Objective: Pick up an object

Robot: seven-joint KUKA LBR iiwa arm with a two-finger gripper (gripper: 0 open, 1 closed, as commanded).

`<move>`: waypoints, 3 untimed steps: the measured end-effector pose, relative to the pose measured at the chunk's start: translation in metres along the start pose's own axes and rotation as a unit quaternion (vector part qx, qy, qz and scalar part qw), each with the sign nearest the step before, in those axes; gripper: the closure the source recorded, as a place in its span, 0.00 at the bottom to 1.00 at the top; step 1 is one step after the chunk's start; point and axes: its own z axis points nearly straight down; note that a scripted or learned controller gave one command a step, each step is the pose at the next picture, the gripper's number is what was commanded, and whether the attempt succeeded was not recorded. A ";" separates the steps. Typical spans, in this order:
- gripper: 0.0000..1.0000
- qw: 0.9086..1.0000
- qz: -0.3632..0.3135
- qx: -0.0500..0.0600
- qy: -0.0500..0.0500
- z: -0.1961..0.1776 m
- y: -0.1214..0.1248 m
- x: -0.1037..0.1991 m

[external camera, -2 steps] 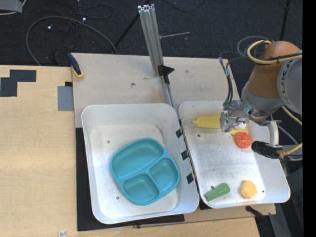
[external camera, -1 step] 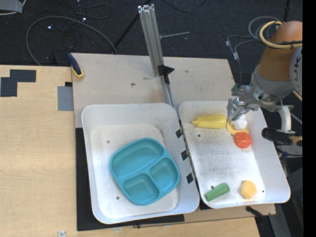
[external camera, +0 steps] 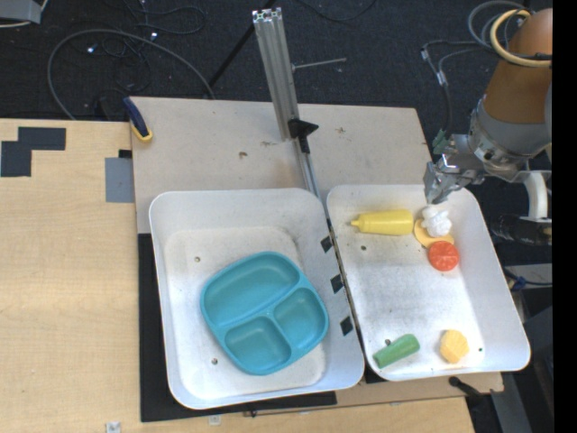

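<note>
Evidently not yet lifting anything: gripper (external camera: 442, 186) hovering just above small white object (external camera: 436, 221) in right bin (external camera: 505, 282), finger state impossible to tell; grasp and lift outstanding.

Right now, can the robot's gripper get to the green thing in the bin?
Probably yes. The green object lies alone near the right bin's front edge, with nothing on or against it. The gripper hangs over the far edge, so it must cross the bin.
</note>
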 end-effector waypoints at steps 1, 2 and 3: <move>1.00 1.000 -0.002 0.003 0.001 0.007 0.008 0.059; 1.00 1.000 -0.002 0.004 0.001 0.005 0.003 0.115; 1.00 1.000 -0.002 0.004 0.001 0.007 0.004 0.166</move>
